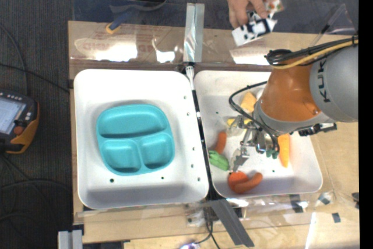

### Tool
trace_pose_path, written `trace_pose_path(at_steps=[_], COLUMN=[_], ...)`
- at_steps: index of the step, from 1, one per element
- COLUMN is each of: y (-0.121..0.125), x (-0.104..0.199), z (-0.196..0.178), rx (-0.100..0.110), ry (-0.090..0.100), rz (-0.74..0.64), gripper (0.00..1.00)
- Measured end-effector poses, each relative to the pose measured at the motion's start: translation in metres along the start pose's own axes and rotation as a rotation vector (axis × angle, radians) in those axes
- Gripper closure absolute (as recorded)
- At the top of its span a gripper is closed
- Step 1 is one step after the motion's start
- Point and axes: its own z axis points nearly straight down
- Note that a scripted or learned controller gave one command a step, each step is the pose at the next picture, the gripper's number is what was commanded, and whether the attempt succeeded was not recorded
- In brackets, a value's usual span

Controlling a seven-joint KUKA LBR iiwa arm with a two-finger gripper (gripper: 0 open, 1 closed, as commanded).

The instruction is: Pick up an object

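The right bin point(303, 181) holds several toy foods. A red-orange piece point(243, 181) lies near its front wall and a green piece point(218, 160) sits to the left of that. A small orange carrot point(222, 140) lies above the green piece, a longer orange carrot point(284, 150) lies at the right, and a yellow-orange wedge point(249, 103) is at the back. My gripper point(249, 150) hangs over the middle of this bin, just above the red-orange piece and between the two carrots. It is open, and I see nothing between its fingers.
The left bin point(87, 96) holds a teal divided tray point(135, 137). A metal divider point(194, 38) stands between the bins at the back. A person's hand point(243, 0) holds a small black-and-white object point(255, 27) beyond the right bin. A pendant point(14, 119) lies at the far left.
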Motion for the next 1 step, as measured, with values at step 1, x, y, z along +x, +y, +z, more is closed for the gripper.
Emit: trace_pose_path(at_steps=[1], y=[0.0048], x=[-0.0517], z=[0.0017], rx=[-0.003], ry=[0.006], rz=[-0.149], gripper=[0.00])
